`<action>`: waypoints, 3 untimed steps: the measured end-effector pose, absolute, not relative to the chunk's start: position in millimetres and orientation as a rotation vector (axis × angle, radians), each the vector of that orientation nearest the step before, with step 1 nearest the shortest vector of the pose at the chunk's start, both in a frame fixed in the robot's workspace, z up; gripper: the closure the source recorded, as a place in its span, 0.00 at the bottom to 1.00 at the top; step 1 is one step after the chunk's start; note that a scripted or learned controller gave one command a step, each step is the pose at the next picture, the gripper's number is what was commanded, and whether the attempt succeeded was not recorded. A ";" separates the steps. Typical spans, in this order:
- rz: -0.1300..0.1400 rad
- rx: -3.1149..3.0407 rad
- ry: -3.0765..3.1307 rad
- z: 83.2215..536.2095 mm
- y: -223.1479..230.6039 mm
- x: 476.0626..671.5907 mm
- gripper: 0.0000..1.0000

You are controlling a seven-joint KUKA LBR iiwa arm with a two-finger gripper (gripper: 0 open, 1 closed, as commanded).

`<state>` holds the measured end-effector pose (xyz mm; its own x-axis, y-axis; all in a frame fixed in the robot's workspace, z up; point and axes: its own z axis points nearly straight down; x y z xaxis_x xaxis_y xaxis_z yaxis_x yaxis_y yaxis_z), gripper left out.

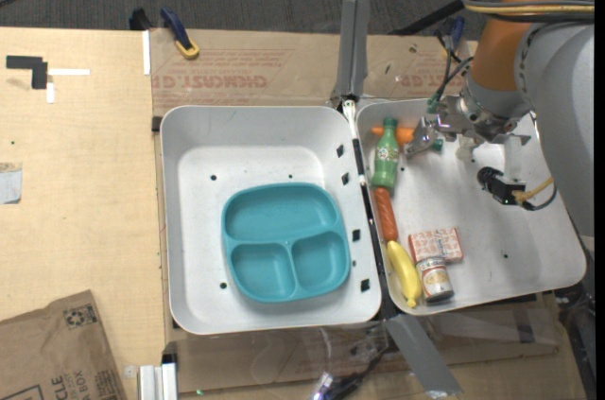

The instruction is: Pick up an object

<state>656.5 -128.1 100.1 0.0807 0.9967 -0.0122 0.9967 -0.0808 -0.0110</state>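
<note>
Left of pincer (428,139): teal tray (284,240) in bin (181,200); farther left, clamp (180,35), cardboard box (55,353).

Bright, even overhead light. 2 white bins (180,228) near glare, surface detail washed out. Soft short shadows under teal tray (284,240) and bin walls. Arm (558,58) at right edge slightly blurred; centre sharp.

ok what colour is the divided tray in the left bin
Teal, a blue-green; the divided tray shows plainly in the camera view.
</note>
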 end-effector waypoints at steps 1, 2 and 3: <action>-0.001 2.140 2.297 215.3 -179.1 622.0 0.00; 0.014 2.123 2.292 115.5 -163.3 660.6 0.00; 0.001 2.009 2.413 124.5 -94.1 659.7 0.00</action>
